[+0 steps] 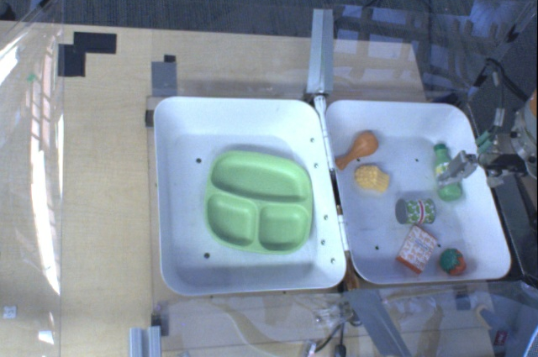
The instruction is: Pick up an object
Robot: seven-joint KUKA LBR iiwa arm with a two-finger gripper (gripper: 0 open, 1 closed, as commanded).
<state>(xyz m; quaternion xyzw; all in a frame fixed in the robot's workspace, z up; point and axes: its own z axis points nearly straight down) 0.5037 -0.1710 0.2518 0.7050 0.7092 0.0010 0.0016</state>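
You see the grey two-finger gripper (461, 165) over the small green plastic bottle (446, 172); you cannot tell how its jaws stand.

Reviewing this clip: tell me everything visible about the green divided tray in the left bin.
The green divided tray is a light green, rounded rectangle that looks like moulded plastic. It has three compartments: one long one along the far side and two smaller ones side by side along the near side, all holding nothing. It lies flat and right side up on the floor of the left white bin, roughly centred, turned slightly askew to the bin walls. It touches no wall, and no other object touches it.
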